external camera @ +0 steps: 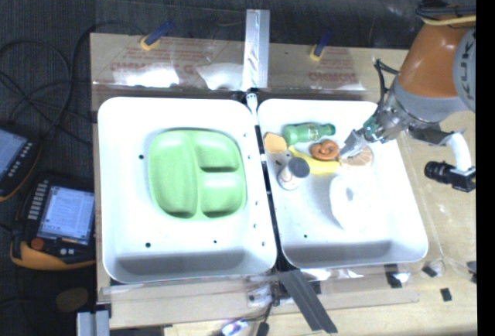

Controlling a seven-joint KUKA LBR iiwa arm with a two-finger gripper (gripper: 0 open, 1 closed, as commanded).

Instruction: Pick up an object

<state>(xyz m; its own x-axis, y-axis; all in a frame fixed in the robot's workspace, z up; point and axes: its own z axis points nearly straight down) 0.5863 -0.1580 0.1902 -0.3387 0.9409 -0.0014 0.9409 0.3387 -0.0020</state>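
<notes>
While the fingers' (357, 142) state is unclear, a green bottle (308, 132) lies beside them.

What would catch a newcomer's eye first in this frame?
The bright green divided tray stands out, lying in the middle of the left bin. Next comes the grey arm with its orange band reaching in from the right, its gripper low over a small cluster at the back of the right bin: a green bottle on its side, an orange spiral piece and a yellow object beside it.
</notes>
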